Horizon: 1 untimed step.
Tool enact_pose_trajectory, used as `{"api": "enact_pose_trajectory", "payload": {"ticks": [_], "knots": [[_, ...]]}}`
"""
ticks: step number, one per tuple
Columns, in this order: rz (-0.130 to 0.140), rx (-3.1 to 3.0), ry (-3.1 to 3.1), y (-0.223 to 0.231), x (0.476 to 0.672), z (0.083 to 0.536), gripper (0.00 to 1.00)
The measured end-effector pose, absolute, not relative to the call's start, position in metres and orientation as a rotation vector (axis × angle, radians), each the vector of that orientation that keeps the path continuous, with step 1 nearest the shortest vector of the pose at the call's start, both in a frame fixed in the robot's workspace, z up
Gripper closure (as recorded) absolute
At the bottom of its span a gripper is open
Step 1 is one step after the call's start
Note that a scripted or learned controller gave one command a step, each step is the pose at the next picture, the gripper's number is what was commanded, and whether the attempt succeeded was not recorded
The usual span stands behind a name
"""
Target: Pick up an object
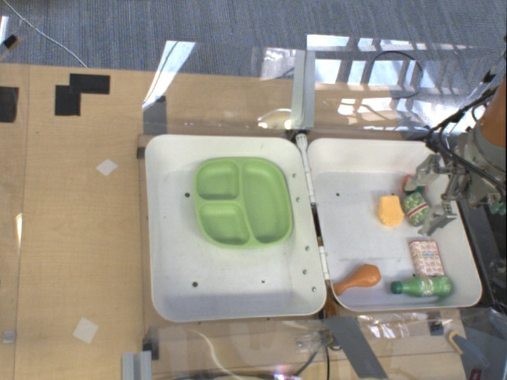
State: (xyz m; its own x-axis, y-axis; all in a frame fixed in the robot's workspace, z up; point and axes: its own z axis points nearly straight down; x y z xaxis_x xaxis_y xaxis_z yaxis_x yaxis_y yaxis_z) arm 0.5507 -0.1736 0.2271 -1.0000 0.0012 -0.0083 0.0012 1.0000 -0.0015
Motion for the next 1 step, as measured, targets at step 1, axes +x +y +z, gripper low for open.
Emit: {"api": "enact_pose_trajectory", "payload": {"ticks": [1], "knots": [[-0.004, 0.256, 3.119, -0.2038, 0.5579, 0.0981, 0.00]]}}
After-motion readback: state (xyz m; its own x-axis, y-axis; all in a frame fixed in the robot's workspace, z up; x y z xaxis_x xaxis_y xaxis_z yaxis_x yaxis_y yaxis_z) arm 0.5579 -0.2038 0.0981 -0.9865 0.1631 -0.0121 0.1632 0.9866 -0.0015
